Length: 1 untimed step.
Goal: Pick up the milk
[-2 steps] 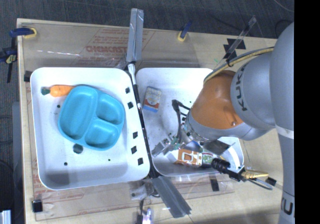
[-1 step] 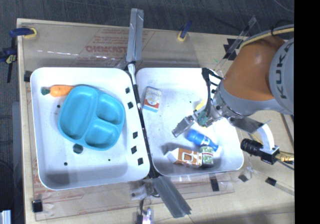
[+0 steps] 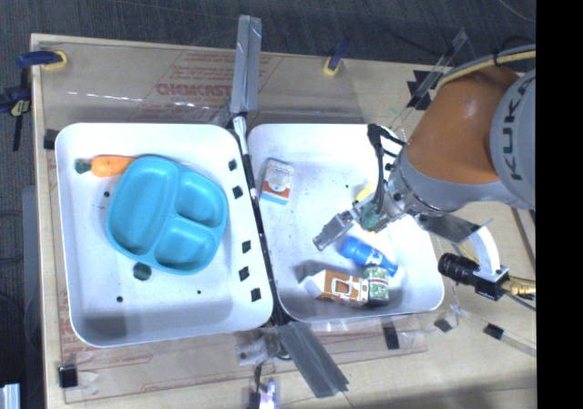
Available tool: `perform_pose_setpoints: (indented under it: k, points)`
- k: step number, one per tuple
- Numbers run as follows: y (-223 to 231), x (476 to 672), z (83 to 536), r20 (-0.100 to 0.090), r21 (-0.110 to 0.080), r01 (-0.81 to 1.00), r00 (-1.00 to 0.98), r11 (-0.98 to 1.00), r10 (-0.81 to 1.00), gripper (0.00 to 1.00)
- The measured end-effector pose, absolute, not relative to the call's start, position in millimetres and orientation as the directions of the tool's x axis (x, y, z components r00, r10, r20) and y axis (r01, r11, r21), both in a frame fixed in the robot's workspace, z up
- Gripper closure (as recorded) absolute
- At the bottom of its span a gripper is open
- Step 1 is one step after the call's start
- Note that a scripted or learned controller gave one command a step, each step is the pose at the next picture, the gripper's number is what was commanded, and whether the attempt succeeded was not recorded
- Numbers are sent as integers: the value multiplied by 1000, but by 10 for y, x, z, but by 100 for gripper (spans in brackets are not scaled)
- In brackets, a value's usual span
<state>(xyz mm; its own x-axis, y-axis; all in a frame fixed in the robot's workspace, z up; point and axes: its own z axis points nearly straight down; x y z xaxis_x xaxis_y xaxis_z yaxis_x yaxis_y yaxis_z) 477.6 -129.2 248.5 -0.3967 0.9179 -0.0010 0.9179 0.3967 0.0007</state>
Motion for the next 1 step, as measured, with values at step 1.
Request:
perform_pose_setpoints:
  k: [1]
  points:
    - [-1104, 4759, 1506, 2, -4, 959, -283, 283, 959, 0]
